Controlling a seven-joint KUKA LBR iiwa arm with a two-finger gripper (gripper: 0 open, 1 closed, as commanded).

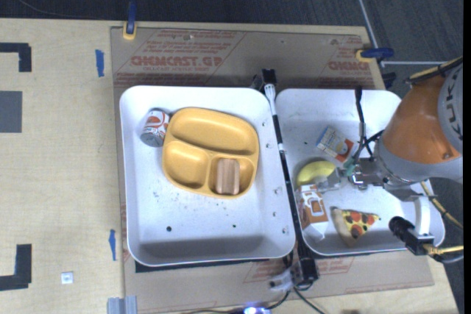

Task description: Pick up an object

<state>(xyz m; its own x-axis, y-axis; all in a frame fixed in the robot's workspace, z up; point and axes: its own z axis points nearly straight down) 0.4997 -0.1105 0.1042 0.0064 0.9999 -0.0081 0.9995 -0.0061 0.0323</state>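
Low over the right bin, the end effector sits just beside a yellow banana-like piece, with the grey arm and its orange band reaching in from the right. Whether its grip is wide, narrow or closed on something I cannot tell; the wrist hardware hides that part. Nothing is visibly lifted, so I judge the pick not yet done: the approach looks complete, while the grasp and lift remain. Candidate objects in this bin lie close together: the yellow piece near the bin's left wall, a small printed packet above it, an orange-and-white carton below it, and a pizza slice toy toward the bin's lower edge. Over in the left bin rests a yellow divided tray holding a brownish block in one compartment, with a crushed can touching its upper left corner. Both bins stand on a brown board upon the surface.
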